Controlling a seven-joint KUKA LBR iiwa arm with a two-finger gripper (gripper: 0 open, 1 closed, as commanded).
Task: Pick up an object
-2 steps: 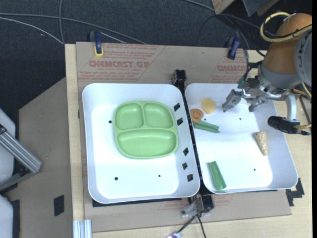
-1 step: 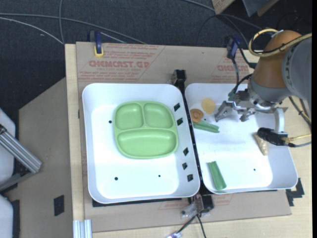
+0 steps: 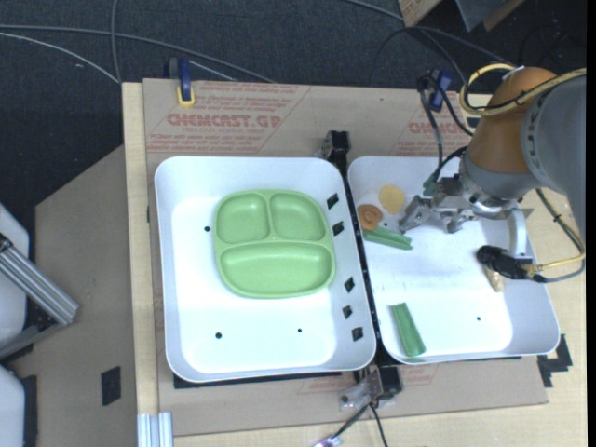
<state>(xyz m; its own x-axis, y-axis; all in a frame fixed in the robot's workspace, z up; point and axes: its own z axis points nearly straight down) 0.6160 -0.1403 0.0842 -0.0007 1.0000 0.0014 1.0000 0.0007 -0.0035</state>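
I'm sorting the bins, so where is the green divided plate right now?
The green divided plate lies flat in the left bin in the camera view, near its middle, apart from the green sticks and round pieces in the right bin.

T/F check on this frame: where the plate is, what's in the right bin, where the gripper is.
1. The green divided plate lies in the left bin. True.
2. The plate has two compartments. False: it has three, two small ones at the far side and one long one at the near side.
3. Two green stick-shaped pieces lie in the right bin. True: one near the bin's left wall, one toward its near edge.
4. The gripper hangs over the left bin. False: it is over the right bin, close to the two small orange-tan round pieces.
5. The round pieces lie on the plate. False: they lie in the right bin, near its far left corner.
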